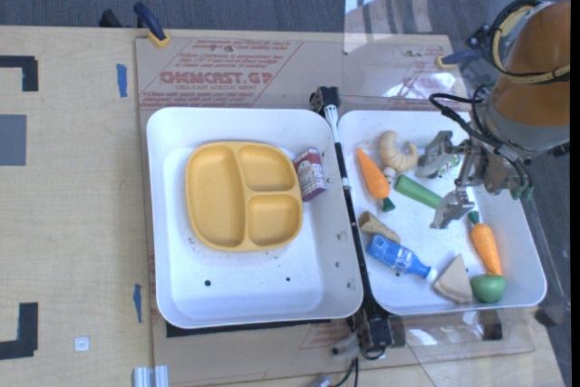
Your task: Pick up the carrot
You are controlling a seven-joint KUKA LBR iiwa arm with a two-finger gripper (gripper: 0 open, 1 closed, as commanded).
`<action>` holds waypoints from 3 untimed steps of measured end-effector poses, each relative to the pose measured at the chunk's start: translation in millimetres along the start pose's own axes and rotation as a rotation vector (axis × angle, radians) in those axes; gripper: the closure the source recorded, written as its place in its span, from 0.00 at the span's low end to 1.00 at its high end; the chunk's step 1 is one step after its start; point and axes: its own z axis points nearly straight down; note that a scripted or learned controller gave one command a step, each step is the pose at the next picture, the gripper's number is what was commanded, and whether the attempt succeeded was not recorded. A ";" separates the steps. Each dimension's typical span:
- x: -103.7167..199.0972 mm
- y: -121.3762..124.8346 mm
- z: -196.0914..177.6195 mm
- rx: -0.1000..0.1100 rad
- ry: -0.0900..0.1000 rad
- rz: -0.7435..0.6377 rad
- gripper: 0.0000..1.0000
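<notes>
Two white bins side by side on the bench (pixel 72 195). Left bin (pixel 172 285) holds a yellow divided plate (pixel 243 195) and a small dark red can (pixel 310 174) lying just beside the plate's right edge.

Right bin (pixel 526 281) is crowded. Two carrots in it: one carrot (pixel 372 177) near the bin's left side, leaf end toward the camera, just beside a green cylinder (pixel 419 190); a second carrot (pixel 486 247) toward the right side, with a green round fruit (pixel 488 287) and a pale wedge (pixel 455 279) close below it. Also a beige knobbly piece (pixel 395 151), a blue bottle (pixel 397 257) and a tan scrap (pixel 378 226).

Claw (pixel 450 215) hangs over the middle of the right bin, between the two carrots, nearer the right one. Cannot tell whether it is parted or closed; nothing seen in it. Neither carrot lifted, pick not yet made.

Risks, as judged:
- Two candidates; a descent from the present spot could land between them and close on nothing
- Left carrot lies against the green cylinder, so that could be caught or shoved instead
- Right carrot sits close to the fruit and the wedge; a grip there may nudge them
- Tapered, smooth shape: a pinch near the thin end could squirt it out
</notes>
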 end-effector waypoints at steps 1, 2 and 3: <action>62.6 -95.1 -62.2 0.007 -0.006 0.187 0.00; 66.1 -18.4 -6.5 -0.002 0.006 0.267 0.00; 33.2 -124.9 -195.5 0.008 -0.016 0.351 0.00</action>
